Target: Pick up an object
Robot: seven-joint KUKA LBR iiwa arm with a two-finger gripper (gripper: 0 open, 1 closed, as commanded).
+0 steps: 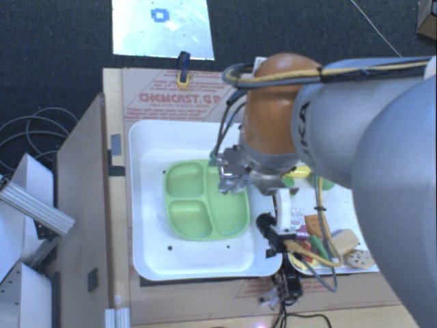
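I see the arm (355,121) over the bins, its gripper (235,176) low at the right edge of the green divided tray (198,203) in the left bin (147,183); I cannot tell how the jaws stand. Small toys (334,244) crowd the right bin.

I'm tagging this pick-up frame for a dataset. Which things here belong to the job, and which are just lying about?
Job:
- gripper, above the tray's right edge
- green divided tray in the left white bin
- small mixed items in the right bin

Lying about:
- cardboard sheet
- white panel
- loose cables
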